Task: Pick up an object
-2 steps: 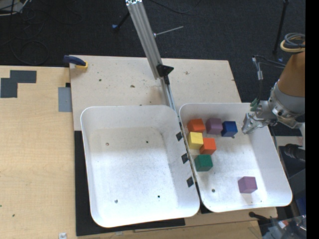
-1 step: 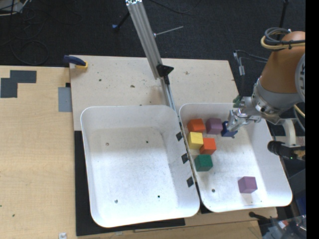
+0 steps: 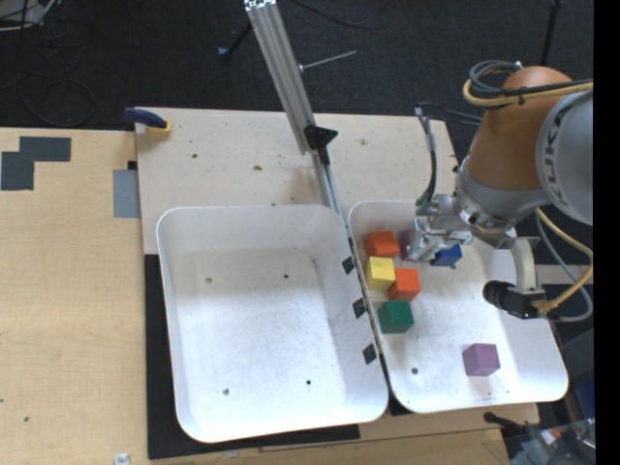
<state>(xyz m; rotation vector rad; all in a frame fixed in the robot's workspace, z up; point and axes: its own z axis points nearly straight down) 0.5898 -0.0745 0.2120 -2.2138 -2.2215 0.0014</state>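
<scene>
The right bin (image 3: 523,376) holds several small blocks. Near its left wall sit an orange block (image 3: 381,243), a yellow block (image 3: 381,271), a red-orange block (image 3: 405,283) and a green block (image 3: 395,316). A purple block (image 3: 480,359) lies apart toward the front right. My gripper (image 3: 426,246) hangs low in the bin's back part, just right of the orange block, under the grey and orange wrist (image 3: 509,168). A blue block (image 3: 447,255) shows right beside the gripper tip; whether it is between the fingers I cannot tell.
The left bin (image 3: 252,327) stands beside the right one, with black clips along the shared wall. A slanted aluminium bar (image 3: 288,76) rises from the bench behind the bins. A blue-and-yellow clamp (image 3: 147,119) lies at the bench's back left corner.
</scene>
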